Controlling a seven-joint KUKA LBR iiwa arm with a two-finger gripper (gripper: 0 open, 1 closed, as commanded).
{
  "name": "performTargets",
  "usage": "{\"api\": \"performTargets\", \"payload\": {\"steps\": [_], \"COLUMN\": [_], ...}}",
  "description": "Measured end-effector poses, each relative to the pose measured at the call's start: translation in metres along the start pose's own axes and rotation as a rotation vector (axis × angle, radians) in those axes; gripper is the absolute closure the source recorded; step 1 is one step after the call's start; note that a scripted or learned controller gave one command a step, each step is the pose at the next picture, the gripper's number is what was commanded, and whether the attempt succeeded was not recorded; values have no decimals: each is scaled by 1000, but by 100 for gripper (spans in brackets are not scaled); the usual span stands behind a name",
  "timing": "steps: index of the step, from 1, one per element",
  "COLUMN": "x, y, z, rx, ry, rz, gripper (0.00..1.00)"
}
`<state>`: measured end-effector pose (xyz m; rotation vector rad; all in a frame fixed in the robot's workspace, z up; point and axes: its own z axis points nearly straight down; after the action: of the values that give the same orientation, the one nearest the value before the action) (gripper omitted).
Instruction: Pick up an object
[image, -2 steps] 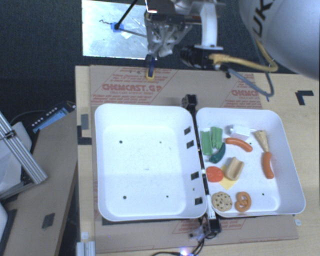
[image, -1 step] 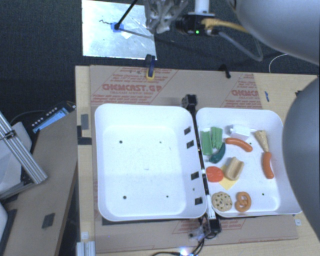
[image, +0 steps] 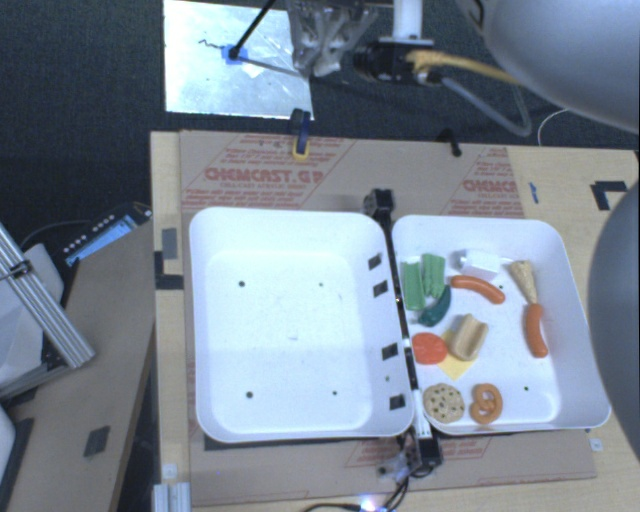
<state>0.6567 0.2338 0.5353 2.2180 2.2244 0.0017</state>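
Two shallow white bins sit side by side on the bench: the left bin (image: 290, 320) and the right bin (image: 560, 300). The toy food numbers ten pieces, all in the right bin. Two sausages: one (image: 478, 288) toward twelve o'clock, one (image: 536, 330) at three o'clock. Two green pieces (image: 422, 280) at ten o'clock. One each: white block (image: 480, 263), cone (image: 523, 278), tomato slice (image: 430, 348), bread piece (image: 466, 336), cookie (image: 443, 402), pretzel (image: 486, 402).
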Motion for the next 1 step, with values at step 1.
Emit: {"api": "performTargets", "payload": {"steps": [1], "x": [-75], "y": [12], "z": [0], "rx": [-1], "ry": [-2], "rz": [8], "gripper": [100]}}
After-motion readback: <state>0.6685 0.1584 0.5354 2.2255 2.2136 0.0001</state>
